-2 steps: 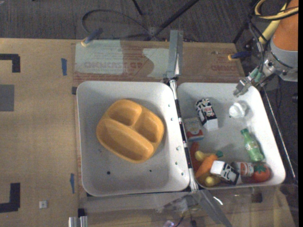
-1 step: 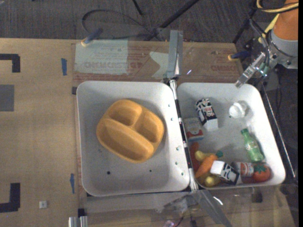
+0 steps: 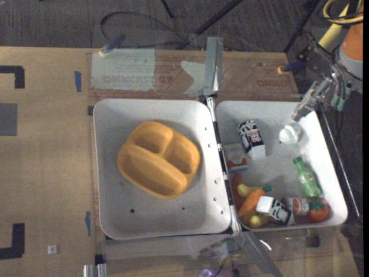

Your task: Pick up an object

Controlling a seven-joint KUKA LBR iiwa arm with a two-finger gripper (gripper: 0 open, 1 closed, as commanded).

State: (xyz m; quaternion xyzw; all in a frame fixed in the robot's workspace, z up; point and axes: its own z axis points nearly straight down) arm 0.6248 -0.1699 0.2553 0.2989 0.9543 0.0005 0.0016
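My gripper point(image 3: 302, 109) hangs over the far right corner of the right bin point(image 3: 333, 172), at the end of the arm coming in from the upper right. Nothing shows in its grasp. Just below it lies a small white round object point(image 3: 290, 134). The same bin holds a black-and-white carton point(image 3: 252, 137), a red-and-white box point(image 3: 236, 157), a green bottle point(image 3: 307, 178), a carrot point(image 3: 252, 201), a yellow piece point(image 3: 244, 189), a second carton point(image 3: 275, 209) and a red item point(image 3: 314, 210).
The left bin point(image 3: 109, 212) holds an orange divided plate point(image 3: 159, 158). A metal divider point(image 3: 212, 74) runs between the bins at the back. Cables and stand legs lie on the floor beyond the bench.
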